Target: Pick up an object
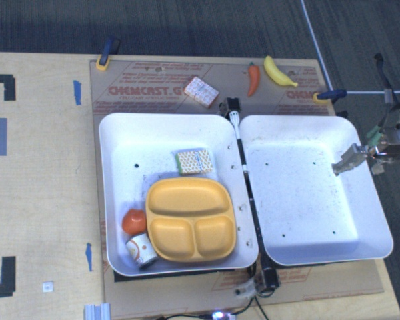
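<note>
The left bin (120, 139) holds a yellow divided tray (190, 219), a small green and white patterned block (194, 161) behind it, a red round object (134, 221) at the tray's left, and a small white and orange can (141, 249) lying at the front left. My gripper (340, 166) hangs over the right rim of the right bin (300, 199), far from all of these. Nothing shows in its grasp.
Behind the bins, on the brown board, lie a banana (279, 72), a red chilli (253, 80) and a speckled cracker-like square (201, 92). Clamps (107, 52) hold the board's back corners. A thin metal rod (313, 32) crosses at the top right.
</note>
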{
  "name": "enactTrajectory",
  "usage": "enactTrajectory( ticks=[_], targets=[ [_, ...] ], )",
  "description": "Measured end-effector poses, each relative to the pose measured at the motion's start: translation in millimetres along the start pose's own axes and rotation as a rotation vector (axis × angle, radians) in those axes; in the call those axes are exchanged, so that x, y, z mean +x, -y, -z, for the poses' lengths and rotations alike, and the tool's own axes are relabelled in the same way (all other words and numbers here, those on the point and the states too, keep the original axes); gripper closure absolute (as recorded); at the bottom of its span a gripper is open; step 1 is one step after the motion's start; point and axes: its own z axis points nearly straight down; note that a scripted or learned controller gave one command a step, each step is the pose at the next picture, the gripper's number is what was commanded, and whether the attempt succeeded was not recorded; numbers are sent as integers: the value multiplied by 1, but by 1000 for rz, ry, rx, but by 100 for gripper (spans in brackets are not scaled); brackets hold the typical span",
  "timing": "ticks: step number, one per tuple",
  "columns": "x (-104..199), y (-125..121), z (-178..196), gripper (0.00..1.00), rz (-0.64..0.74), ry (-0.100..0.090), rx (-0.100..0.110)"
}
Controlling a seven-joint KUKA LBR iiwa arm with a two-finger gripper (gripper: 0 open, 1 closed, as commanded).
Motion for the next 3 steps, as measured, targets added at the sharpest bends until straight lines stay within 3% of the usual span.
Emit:
enactTrajectory(
  ticks=[1,2,3],
  targets=[
    [-62,8,-77,0,-2,0,2],
    [-58,-58,-178,0,9,-6,-18],
    [-56,-91,-181,0,7,5,-25]
  ],
)
